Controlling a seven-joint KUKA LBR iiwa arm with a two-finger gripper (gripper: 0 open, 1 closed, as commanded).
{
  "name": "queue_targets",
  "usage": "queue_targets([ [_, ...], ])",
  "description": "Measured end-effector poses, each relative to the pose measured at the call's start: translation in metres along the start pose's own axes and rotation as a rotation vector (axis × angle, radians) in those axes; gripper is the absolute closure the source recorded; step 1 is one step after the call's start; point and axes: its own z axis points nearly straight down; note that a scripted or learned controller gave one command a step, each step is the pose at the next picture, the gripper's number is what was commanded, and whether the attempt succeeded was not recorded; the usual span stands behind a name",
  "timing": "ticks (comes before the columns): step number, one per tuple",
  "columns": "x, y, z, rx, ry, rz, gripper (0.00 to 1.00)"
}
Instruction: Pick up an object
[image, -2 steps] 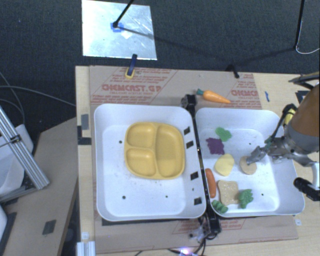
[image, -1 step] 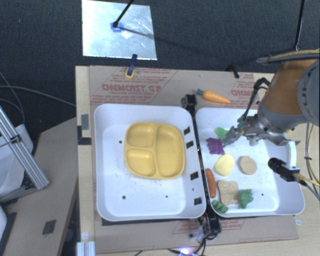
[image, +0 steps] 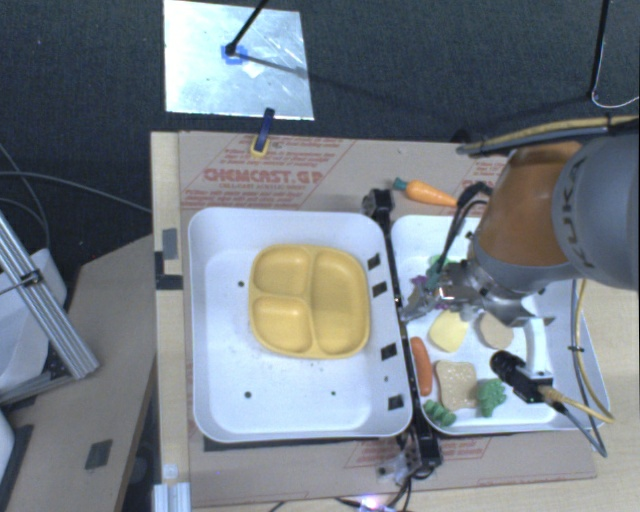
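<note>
My gripper (image: 420, 302) hangs low over the left side of the right bin (image: 418, 240), close to the divider between the bins. Just below and right of it lies a pale yellow piece (image: 448, 332). Further down the bin are an orange-red sausage-shaped piece (image: 423, 366), a slice of toast (image: 456, 382), a broccoli floret (image: 490, 396) and a small green piece (image: 438, 411). A beige round piece (image: 495, 331) sits partly under the wrist. Something green (image: 437, 265) peeks out above the gripper. I see nothing held.
The left bin (image: 215, 340) holds a yellow divided plate (image: 308, 300). A toy carrot (image: 430, 193) lies on the cardboard behind the right bin. The arm's grey and orange body covers the right bin's right half.
</note>
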Motion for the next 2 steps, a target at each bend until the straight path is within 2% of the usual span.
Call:
queue_targets([
  [1,0.035,0.114,-0.001,-0.012,-0.003,0.002,0.0],
  [2,0.124,0.054,0.001,0.001,0.0,-0.001,0.0],
])
